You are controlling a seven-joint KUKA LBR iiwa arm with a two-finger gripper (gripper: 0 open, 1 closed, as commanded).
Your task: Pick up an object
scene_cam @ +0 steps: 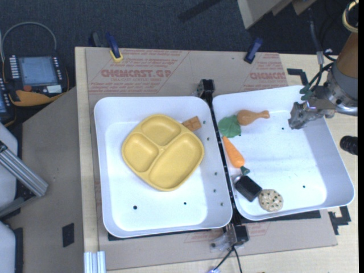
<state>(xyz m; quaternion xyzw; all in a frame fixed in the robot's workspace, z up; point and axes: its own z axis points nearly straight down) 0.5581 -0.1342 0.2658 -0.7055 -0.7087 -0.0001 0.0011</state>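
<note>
Carrot (233, 152) (orange, green-tipped) beside leafy green toy (230, 126).

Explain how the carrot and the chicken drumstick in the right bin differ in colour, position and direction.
The carrot is bright orange with a green end; the chicken drumstick is tan-brown. The carrot lies by the bin's left wall, nearer the camera; the drumstick lies farther back, closer to the gripper. The carrot runs diagonally; the drumstick lies almost sideways across the view. Both are small toy foods lying flat in the right bin, beside the green leafy piece.
</note>
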